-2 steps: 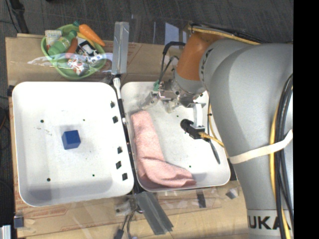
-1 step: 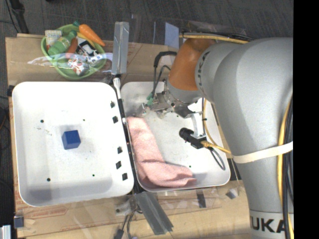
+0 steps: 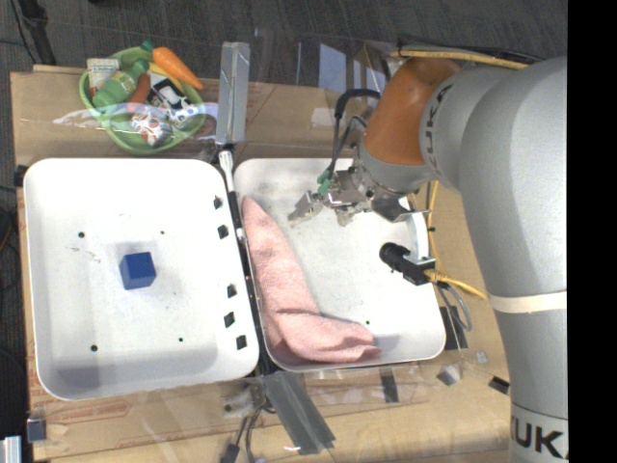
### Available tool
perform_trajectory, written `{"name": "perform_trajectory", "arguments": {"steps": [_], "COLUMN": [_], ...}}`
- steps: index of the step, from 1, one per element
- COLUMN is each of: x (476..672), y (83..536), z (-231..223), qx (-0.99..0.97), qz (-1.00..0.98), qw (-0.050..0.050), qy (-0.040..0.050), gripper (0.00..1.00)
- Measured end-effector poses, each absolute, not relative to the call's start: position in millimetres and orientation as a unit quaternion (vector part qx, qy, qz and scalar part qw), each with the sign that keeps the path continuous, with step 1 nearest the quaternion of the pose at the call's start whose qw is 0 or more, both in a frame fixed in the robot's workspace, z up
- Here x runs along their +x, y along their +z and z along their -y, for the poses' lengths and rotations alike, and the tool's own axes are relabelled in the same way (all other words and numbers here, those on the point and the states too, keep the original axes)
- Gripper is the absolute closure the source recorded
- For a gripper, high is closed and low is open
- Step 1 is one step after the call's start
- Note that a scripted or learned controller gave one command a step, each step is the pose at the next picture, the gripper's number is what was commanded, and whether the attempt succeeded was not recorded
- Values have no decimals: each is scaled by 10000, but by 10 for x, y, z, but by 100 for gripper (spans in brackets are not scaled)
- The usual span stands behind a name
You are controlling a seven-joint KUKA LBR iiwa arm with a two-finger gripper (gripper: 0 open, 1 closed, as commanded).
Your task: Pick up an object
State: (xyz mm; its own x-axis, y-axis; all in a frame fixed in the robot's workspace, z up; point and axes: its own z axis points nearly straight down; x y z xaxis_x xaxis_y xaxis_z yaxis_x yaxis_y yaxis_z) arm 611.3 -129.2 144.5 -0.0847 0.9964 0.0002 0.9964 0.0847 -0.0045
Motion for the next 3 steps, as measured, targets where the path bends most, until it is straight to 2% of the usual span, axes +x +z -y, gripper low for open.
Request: {"name": "perform_trajectory", "arguments": {"steps": [1,2,3], "x": [5505,5597,5601], "y": [1236,902,989], "z": [1143,1006,1001], "qx": [-6865,-6551,-6532], "qz": [7272,7556,7572], "qw": [34,32,46], "qy": [25,17,25], "gripper": [0,0,100]}}
